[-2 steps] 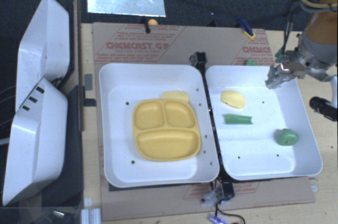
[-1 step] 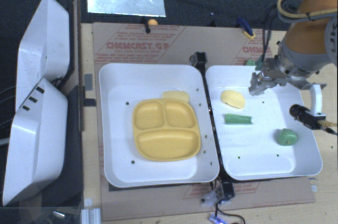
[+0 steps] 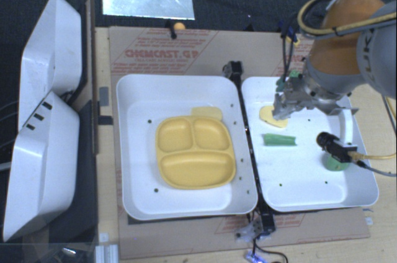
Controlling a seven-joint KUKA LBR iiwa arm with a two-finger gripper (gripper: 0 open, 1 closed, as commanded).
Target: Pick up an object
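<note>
Because the hand hangs low in the right bin, the pale yellow piece lies almost under it, peeking out toward seven o'clock (whether the hand is clenched, I cannot tell).

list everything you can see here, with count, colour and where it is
bins: 2, white, side by side on the bench
divided plate: 1, yellow, in the left bin
pale flat piece: 1, pale yellow, left bin, at the plate's far edge
flat disc: 1, yellow, right bin, under the pincer
green stick: 1, green, right bin, middle
green cup: 1, green, right bin, right side
arm: 1, grey and orange, from the right
pincer: 1, grey, over the disc
</note>
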